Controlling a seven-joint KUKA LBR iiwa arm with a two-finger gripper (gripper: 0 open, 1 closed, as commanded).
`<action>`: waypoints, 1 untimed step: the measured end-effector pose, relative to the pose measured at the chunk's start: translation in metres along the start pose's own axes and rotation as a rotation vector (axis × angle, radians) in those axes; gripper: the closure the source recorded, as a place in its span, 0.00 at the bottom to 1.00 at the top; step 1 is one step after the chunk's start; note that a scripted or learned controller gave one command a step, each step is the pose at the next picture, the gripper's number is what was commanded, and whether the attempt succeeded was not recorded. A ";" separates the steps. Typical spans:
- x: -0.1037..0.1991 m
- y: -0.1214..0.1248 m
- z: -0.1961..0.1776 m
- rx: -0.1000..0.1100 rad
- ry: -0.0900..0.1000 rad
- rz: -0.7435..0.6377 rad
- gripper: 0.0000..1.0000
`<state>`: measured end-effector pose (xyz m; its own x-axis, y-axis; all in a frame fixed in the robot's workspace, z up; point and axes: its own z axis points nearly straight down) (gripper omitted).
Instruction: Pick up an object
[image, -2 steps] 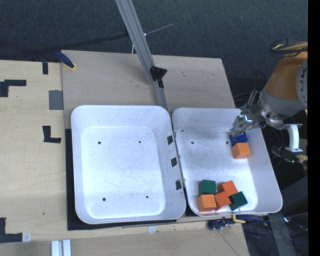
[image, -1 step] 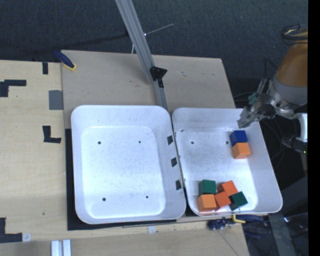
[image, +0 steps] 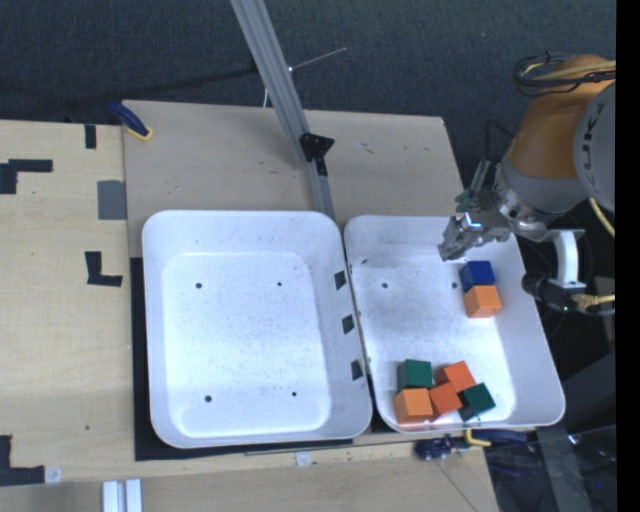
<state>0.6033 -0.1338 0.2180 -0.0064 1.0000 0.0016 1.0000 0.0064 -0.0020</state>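
**Blocks sitting in the right bin while the gripper is hovering above its far edge**

Blocks are what you are after, and all of them are lying in the right bin (image: 520, 330). You are looking down at a slant on two shallow white bins side by side on a wooden bench (image: 230, 150). The left bin (image: 160, 300) is showing its speckled white floor.

Near the far right corner of the right bin, a blue block (image: 477, 272) is sitting with an orange block (image: 483, 300) touching it on the near side. At the near edge of the same bin, a cluster is lying close together: a green block (image: 414, 374), an orange block beside it (image: 459, 377), a larger orange block (image: 413, 404) in front of the green one, another orange piece (image: 445, 399) in the middle, and a dark green block (image: 478, 400) at the right end.

Your arm (image: 560, 130), grey with an orange band, is reaching in from the right. Its gripper (image: 458, 243) is hanging over the far part of the right bin, just beside the blue block on its left and far side. Nothing is showing between its fingers, and whether they are apart or together cannot be told from this angle.

A grey metal rail (image: 285, 90) is running diagonally across the bench towards the gap between the bins
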 end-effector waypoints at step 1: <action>0.061 0.012 -0.002 -0.002 0.001 -0.002 1.00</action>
<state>0.6144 -0.0725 0.2205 -0.0086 1.0000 0.0023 1.0000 0.0086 -0.0005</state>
